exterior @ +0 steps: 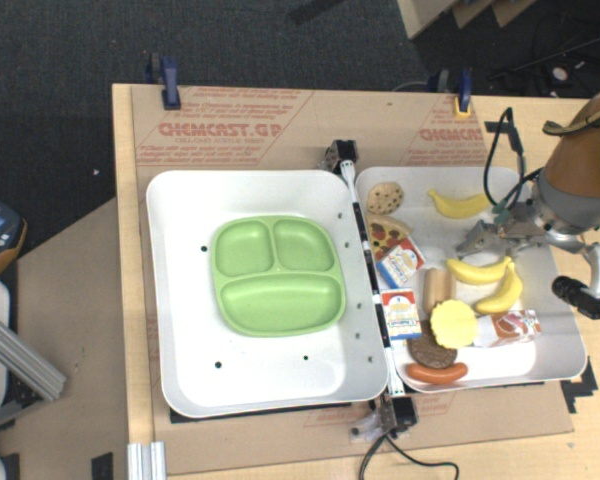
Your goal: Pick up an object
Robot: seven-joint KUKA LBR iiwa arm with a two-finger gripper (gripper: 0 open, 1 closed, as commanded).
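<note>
Plywood counter [280, 128] is carrying two shallow white bins side by side, and the task is looking barely begun. Left bin [180, 268], well away from the gripper, is holding a green divided plate [277, 275]. Right bin [565, 353] is sitting under the grey arm [578, 183], which is reaching in from the right and hanging low over the bin's far half.

Gripper [485, 236] is pointing toward the bin's middle. Its dark fingers [475, 240] are looking spread a little, though how far I cannot tell, and nothing is lying between them, so no object is being lifted as far as I can judge.

Candidates are all resting on the bin floor: a pair of yellow bananas [490, 278] just below the fingers, a single banana [458, 204] just above them, a yellow disc [453, 323] further below, a cookie [384, 198] off to the left, and a red sausage [437, 373] at the near end, well apart.

What is remaining, in my judgement: settling on one item, closing on it, and raising it clear.
</note>
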